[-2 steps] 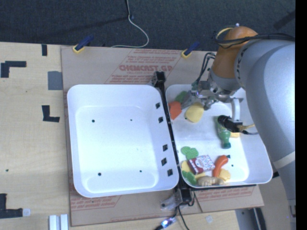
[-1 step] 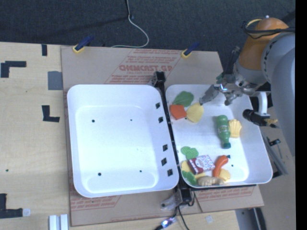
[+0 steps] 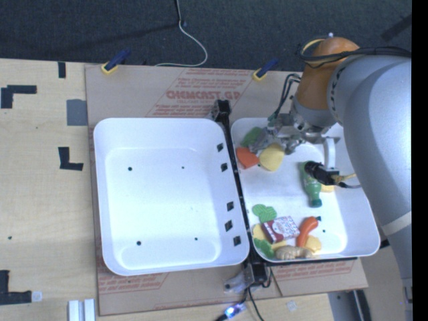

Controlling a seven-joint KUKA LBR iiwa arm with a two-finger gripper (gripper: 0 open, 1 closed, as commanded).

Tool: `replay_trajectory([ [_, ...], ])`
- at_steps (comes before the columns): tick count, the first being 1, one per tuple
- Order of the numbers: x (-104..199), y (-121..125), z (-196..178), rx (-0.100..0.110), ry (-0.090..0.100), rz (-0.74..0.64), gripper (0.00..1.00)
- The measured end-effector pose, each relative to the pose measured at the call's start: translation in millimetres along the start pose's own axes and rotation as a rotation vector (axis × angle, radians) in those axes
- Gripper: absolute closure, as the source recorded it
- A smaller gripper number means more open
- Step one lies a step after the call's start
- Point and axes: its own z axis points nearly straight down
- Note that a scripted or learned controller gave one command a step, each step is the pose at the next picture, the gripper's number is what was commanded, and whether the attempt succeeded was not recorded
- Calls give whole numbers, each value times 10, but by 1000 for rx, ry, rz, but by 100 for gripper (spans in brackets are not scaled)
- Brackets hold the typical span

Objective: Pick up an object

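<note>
A: Start at nine o'clock. What's there?

B: The left bin (image 3: pixel 160 259), a shallow white tray on the cardboard sheet (image 3: pixel 194 95). Black clips (image 3: pixel 231 206) run down the seam where it meets the right bin (image 3: pixel 358 229).

A: And in the right bin?

B: Toward its eleven o'clock corner sit a green piece (image 3: pixel 253 137), an orange-red piece (image 3: pixel 246 158) just below it, and a pale yellow round object (image 3: pixel 271 158) touching the orange-red one's three o'clock side. Toward six o'clock lies a heap: a green leafy piece (image 3: pixel 264 212), a red-and-white packet (image 3: pixel 281 229), an orange carrot-like piece (image 3: pixel 307 228), and yellow and tan bits beneath. Near three o'clock lies a dark green bottle-shaped item (image 3: pixel 312 187).

A: The gripper?

B: The gripper (image 3: pixel 284 139) hangs over the bin's twelve o'clock area, right above the yellow object, under the orange band (image 3: pixel 321 79) of the grey arm (image 3: pixel 381 132). Whether its grip is apart, together, or clamped on anything, I cannot tell. The yellow object looks to be resting on the bin floor.
</note>
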Motion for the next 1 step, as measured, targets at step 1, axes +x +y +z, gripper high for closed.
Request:
replay_trajectory([
  [1, 221, 4, -11, -3, 7, 6, 0],
])
